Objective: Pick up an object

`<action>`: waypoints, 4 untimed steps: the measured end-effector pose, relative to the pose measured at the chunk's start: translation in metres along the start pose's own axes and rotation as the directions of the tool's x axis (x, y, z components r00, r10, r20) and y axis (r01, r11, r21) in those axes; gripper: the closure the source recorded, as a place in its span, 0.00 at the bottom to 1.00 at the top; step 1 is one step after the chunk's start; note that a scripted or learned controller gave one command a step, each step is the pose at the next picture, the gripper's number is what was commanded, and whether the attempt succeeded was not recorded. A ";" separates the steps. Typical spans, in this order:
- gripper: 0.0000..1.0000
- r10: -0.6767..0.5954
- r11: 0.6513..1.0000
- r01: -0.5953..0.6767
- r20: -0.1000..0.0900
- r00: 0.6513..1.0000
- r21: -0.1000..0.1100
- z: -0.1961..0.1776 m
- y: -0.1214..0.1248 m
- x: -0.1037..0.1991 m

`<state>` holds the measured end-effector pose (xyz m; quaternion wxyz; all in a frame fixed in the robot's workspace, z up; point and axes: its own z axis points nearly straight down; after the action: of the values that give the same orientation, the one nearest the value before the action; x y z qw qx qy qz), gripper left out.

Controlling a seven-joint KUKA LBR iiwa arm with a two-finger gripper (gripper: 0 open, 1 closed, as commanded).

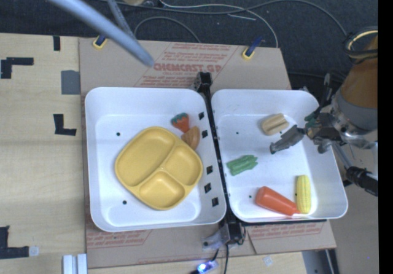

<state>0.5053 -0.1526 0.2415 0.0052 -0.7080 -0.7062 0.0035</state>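
The right bin (319,205) holds a tan bread roll (274,123), a green pickle-like toy (242,164), an orange carrot (276,201) and a yellow corn cob (303,193). My gripper (284,142) reaches in from the right, low over the right bin, just below and right of the bread roll and apart from it. Nothing shows between its fingers. The left bin (98,144) holds a yellow divided plate (159,167), with a small orange-and-green toy (180,121) and a brown toy (192,137) at the plate's upper right.
The arm's wrist (353,116) hangs over the right bin's right wall. A black divider (212,144) runs between the bins. Cables (258,15) lie behind the bins, on dark cloth. A grey pole (80,11) crosses the upper left.
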 end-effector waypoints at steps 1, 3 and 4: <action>0.00 -0.004 1.000 0.004 0.002 1.000 -0.010 -0.005 0.002 0.000; 0.00 -0.003 1.000 0.003 0.002 1.000 -0.006 0.084 0.003 0.001; 0.00 -0.003 1.000 0.003 0.001 1.000 -0.005 0.130 -0.005 0.001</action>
<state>0.4989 -0.1510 0.1112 0.0028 -0.7070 -0.7072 0.0021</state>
